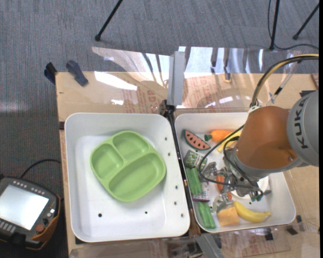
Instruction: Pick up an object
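The gripper hangs low in the right bin, among toy foods: banana, cheese wedge, watermelon slice. Its grip state can't be made out. Crowding could cause a miss or a 2-item grab.

Note that the arm's orange band hides much of the right bin, including part of the carrot. You cannot tell the gripper finger state amid clutter. The pendant is cut off at the bottom-left corner.
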Robot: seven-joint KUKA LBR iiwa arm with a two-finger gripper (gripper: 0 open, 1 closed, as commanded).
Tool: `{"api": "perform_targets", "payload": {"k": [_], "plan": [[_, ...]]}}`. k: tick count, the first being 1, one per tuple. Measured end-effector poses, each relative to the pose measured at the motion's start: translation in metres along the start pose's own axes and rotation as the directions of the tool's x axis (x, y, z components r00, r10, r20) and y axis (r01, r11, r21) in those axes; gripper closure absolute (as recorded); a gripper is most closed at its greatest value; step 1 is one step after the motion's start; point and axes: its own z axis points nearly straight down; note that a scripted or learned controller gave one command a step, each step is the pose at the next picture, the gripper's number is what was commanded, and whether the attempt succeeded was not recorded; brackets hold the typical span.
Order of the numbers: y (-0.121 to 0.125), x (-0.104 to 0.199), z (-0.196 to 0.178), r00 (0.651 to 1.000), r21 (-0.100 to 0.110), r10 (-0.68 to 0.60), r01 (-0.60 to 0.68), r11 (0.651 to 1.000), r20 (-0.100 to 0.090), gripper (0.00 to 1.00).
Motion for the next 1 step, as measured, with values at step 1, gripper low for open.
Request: {"api": "perform_targets", "payload": {"k": [1], "plan": [[0.0018, -0.0033, -0.011, 1.0, 0.001, -0.005, 0.005, 1.0, 0.008, 1.0]]}}
